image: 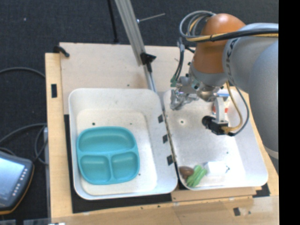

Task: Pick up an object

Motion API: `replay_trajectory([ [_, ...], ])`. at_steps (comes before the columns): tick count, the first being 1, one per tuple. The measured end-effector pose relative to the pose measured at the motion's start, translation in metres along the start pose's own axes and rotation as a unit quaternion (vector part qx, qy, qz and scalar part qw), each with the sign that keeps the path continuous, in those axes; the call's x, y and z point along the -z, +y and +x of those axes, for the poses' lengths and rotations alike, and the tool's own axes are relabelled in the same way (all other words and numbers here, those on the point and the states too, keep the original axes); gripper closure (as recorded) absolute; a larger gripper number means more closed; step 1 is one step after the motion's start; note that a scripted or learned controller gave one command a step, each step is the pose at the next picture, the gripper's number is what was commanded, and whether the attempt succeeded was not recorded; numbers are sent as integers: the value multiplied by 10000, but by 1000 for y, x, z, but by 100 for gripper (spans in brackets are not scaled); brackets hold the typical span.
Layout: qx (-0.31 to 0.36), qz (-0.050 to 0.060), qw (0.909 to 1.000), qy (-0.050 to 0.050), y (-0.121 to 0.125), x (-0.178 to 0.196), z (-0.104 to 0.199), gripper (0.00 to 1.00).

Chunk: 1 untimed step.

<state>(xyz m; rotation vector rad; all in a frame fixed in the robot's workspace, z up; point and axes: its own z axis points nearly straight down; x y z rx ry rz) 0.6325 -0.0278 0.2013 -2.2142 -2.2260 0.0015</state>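
Note:
My gripper [177, 101] hangs over the far left corner of the right bin [243, 144], close to the divider between the bins. Nothing shows between its fingers. A green object [198, 175] lies at the near edge of the right bin. A brown rounded object [186, 171] sits just left of it, and a small white object [216, 168] lies just right of it. All three are well in front of the gripper, apart from it.
The left bin [89, 102] holds a teal divided tray [108, 154]. A slanted metal post [133, 29] rises behind the bins. A black part [214, 124] with cables hangs off the wrist over the right bin.

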Motion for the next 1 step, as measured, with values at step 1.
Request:
replay_trajectory([
  [1, 13, -5, 10000, 7, -11, 0, 68, 100],
])
